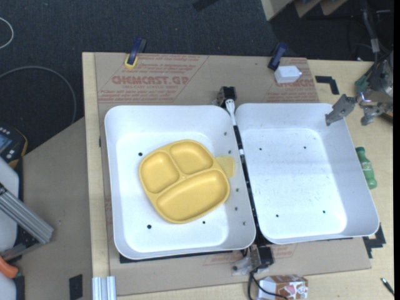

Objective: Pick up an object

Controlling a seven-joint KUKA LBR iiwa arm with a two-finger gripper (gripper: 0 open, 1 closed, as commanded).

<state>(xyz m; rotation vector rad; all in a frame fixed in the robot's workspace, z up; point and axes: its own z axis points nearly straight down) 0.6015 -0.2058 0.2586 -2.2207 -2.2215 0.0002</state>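
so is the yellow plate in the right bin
No, the yellow plate lies in the left bin, while the gripper is over the right bin's far corner.

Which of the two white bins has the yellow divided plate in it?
The left bin, the one farther from the tool. The yellow divided plate lies inside it, while the right bin beside it shows bare white floor.

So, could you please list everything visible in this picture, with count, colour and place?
divided plate: 1, yellow, in left bin
bins: 2, white, side by side on bench
board: 1, brown cardboard, under bins
clamps: 2, at board's far edge, one yellow and blue, one dark blue
white block: 1, far edge of board
green object: 1, beside right bin's right rim
gripper: 1, grey, over right bin's far right corner
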